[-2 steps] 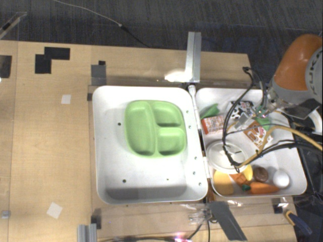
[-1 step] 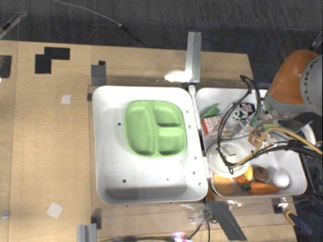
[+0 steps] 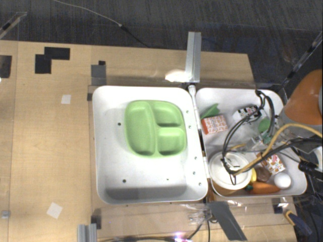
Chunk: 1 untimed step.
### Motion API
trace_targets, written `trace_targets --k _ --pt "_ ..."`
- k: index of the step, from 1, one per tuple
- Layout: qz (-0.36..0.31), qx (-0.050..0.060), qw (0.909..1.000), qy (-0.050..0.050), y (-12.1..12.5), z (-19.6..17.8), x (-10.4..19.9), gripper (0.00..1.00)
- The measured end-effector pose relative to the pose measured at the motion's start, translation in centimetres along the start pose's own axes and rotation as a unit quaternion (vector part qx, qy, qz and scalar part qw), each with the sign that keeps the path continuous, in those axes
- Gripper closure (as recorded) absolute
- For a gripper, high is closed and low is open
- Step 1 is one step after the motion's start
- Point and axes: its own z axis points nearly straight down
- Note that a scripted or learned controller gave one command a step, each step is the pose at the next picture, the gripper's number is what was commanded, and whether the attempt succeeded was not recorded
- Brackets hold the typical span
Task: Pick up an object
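Objects to pick from all lie in the right bin [image 3: 227, 96], the one the arm reaches over. Its orange band [image 3: 305, 102] sits at the right edge of the view, and dark cables [image 3: 237, 130] loop from there across the bin.

We can only roughly place the tool [image 3: 233, 163]. The cables seem to end low in the bin, over a white round cup [image 3: 222, 173] near the front wall. We cannot tell whether the tool is open or closed, and we see nothing gripped in it.

A small red-and-white box [image 3: 214, 123] lies behind that spot, close to the wall shared with the left bin. A green piece [image 3: 210, 110] lies just behind the box. To the right of the cup, along the front wall, lies an orange carrot [image 3: 264, 188]. A white egg [image 3: 282, 181] sits just beside the carrot, at its right end. A small patterned box [image 3: 273, 163] lies just behind the egg, partly crossed by a tan hose [image 3: 270, 142].

All of these rest on the bin floor. The cup is nearest the cable ends, and the carrot, egg and patterned box are near on the right. The red-and-white box stands a little further off.

On the same surface, the left bin [image 3: 108, 150] holds a green divided tray [image 3: 154, 127], well apart from the tool.
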Motion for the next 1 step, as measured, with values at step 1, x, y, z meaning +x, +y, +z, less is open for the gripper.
trace_targets --k 1 --pt "-0.003 -0.005 1.0000 -0.004 0.43 -1.42 -0.17 1.00"
